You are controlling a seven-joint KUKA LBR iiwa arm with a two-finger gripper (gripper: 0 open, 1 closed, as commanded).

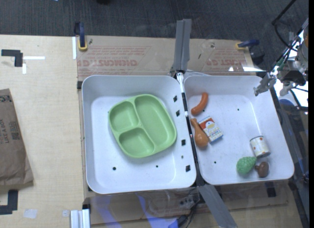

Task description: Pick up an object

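Camera view, fixed above the bench: two shallow white bins sit side by side, their inner rims touching along the centre line. Well clear of the objects, the gripper (265,82) hangs at the upper right corner of the right bin (230,163), over its far rim; whether it is wide or narrow cannot be told from this angle, and nothing is seen in it. Open floor fills the middle and upper right of that bin. Against its left wall lie an orange sausage (199,103), a brown wooden spoon-like piece (199,134) and, just beside that piece, a small red-and-white carton (211,128). Near the lower right corner, a small tin can (259,146) rests beside a green leafy toy vegetable (246,165) and a dark brown rounded piece (263,168). A pale green divided plate (142,125), three compartments, fills the centre of the left bin (98,168), with bare floor around it.
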